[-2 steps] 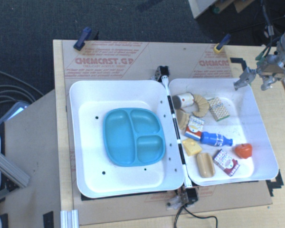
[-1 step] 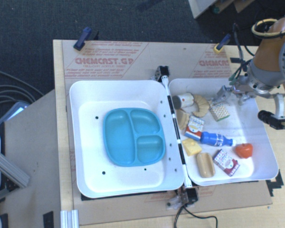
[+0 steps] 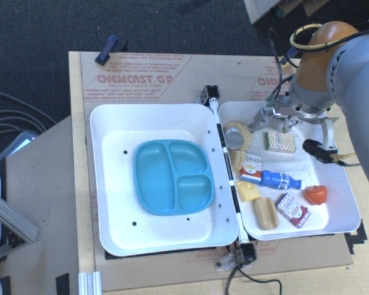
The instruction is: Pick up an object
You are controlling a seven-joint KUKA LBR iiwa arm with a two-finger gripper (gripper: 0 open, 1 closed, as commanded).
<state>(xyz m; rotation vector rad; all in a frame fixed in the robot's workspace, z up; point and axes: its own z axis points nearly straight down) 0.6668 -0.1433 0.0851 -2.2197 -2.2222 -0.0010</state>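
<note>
Where the grey arm (image 3: 350,72) reaches in from the right, the gripper (image 3: 275,119) stands over the far end of the right bin (image 3: 344,217). Whether it is spread or pressed together cannot be told from this view, and nothing is seen held in it.

Right bin, contents:
- A green-and-white packet (image 3: 280,142) lies just below the gripper in the view, the nearest item to it.
- A round tan and grey item (image 3: 234,134) sits against the bin's left wall, near the divide.
- A small white packet (image 3: 252,161) lies just above a blue bottle (image 3: 277,179) with a red and white end, which lies on its side across the middle.
- A yellow piece (image 3: 248,192) lies just below the bottle's red end.
- A tan roll (image 3: 265,213) lies near the front wall, with a red and white box (image 3: 293,209) just beside it.
- A red-orange item (image 3: 317,194) lies to the right, near the box.

Left bin (image 3: 111,226): a blue divided plate (image 3: 172,177) lies flat at its centre.

A blue clip (image 3: 107,50) lies on the board beyond the left bin.
</note>
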